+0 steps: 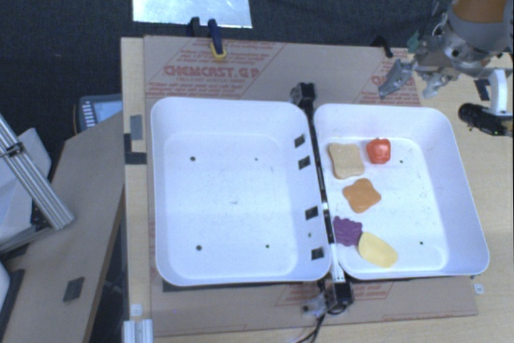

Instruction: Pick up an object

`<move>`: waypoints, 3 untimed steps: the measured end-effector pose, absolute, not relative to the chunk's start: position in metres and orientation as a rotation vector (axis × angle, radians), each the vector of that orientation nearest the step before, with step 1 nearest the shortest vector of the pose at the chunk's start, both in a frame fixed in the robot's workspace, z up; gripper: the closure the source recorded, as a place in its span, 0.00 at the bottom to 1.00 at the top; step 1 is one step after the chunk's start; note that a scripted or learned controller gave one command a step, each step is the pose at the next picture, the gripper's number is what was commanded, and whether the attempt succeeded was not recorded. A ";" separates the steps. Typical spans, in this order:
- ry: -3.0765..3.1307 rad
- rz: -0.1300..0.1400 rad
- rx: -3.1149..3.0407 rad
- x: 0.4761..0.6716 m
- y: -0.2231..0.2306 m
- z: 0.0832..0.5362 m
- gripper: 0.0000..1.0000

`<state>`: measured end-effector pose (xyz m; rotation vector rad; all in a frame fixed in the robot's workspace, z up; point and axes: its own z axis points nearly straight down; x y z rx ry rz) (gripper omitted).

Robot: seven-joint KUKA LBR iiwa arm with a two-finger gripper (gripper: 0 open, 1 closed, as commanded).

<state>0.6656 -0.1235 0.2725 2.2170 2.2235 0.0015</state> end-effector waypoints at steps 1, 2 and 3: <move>2.225 0.005 2.211 0.666 -0.123 0.284 1.00; 2.226 0.017 2.202 0.670 -0.070 0.387 1.00; 2.216 -0.010 2.235 0.595 -0.162 0.290 1.00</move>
